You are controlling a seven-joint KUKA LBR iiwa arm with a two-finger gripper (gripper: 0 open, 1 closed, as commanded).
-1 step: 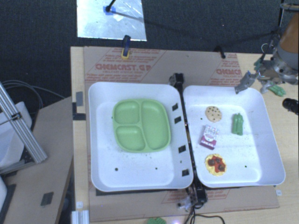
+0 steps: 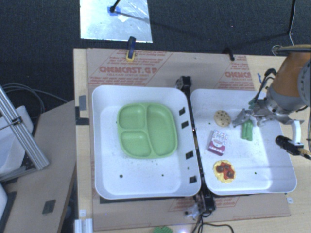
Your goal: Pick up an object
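Where the desk [image 2: 160,62] lies nearest the camera, the front rims of two shallow white bins sit side by side on a cardboard sheet printed with red lettering. In the right bin [image 2: 272,181], nearest the front, rests a small yellow disc topped with red, resembling a toy pizza [image 2: 224,171]. Just behind it lies a small pink-and-white packet [image 2: 218,142], tilted. Farther back and slightly left sits a round toy cookie [image 2: 222,118] with dark specks. To the right of the cookie, a green cylindrical object [image 2: 248,130] stands directly below the tool [image 2: 254,118], whose metal fingers spread wide to either side above the object's top; contact between them cannot be judged. The grey arm [image 2: 291,89] with its orange band enters from the right edge. The left bin [image 2: 104,178] carries a light green divided plate [image 2: 147,130] with three compartments, near its centre. Beyond the desk, a blue-and-yellow clamp [image 2: 131,48] grips the far edge, and a shiny metal sheet [image 2: 115,13] lies on dark carpet.
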